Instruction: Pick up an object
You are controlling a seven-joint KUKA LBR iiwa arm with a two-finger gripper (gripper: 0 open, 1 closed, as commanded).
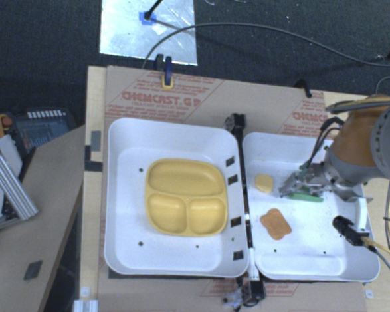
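Note:
In the right bin (307, 260) lie three small things. A pale yellow piece (264, 183) rests near the bin's left wall. An orange-brown flat piece (275, 224) lies below it, toward the front. A green flat thing (310, 197) lies near the bin's middle, partly hidden under the gripper. My gripper (294, 187) is low in the right bin, right over the green thing's left end and just right of the yellow piece. The grey arm reaches in from the right.
The left bin (126, 180) holds a yellow divided plate (182, 196) with three compartments. A black clamp strip (240, 188) runs between the two bins. The bins stand on a cardboard sheet (205, 99).

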